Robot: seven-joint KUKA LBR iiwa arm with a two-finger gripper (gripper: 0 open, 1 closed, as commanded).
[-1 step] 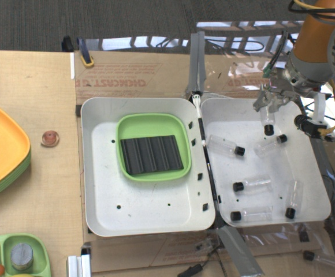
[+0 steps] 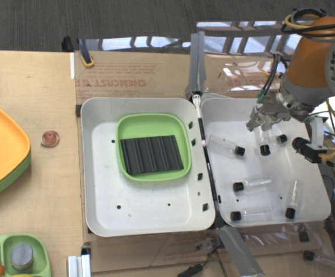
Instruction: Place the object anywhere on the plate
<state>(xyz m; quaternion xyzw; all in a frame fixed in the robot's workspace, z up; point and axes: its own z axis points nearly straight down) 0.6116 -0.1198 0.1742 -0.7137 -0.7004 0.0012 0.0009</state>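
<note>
The gripper (image 2: pixel 264 123) hangs over the far part of the right bin (image 2: pixel 306 215), and whether it is open or closed cannot be told from this slanted view, since its tip blurs into the pale bin floor. Just below and beside it lie clear tubes with black caps: one (image 2: pixel 264 145) almost directly under the tip, another (image 2: pixel 225 145) a little to the left, and a black cap (image 2: pixel 282 138) just to the right; none can be seen clamped in the gripper. Further tubes rest nearer the front of the same bin, one (image 2: pixel 252 184) near the middle, one (image 2: pixel 249 215) along the front wall, and one (image 2: pixel 293 196) tilted toward the right corner. The green plate (image 2: pixel 153 124) sits in the left bin (image 2: pixel 144 212), well apart from the gripper, with a dark ribbed mat (image 2: pixel 152 154) lying on it; the two bins' adjoining walls stand between the plate and the tubes. The bins rest on brown cardboard (image 2: pixel 127 82) over a wooden bench (image 2: pixel 29 85). On the bench at left are stacked orange plates (image 2: pixel 3 149), a small reddish disc (image 2: pixel 50 137), and a green compartment tray (image 2: pixel 11 255) at the front corner. Grey carpet (image 2: pixel 127 7) lies beyond the bench.
</note>
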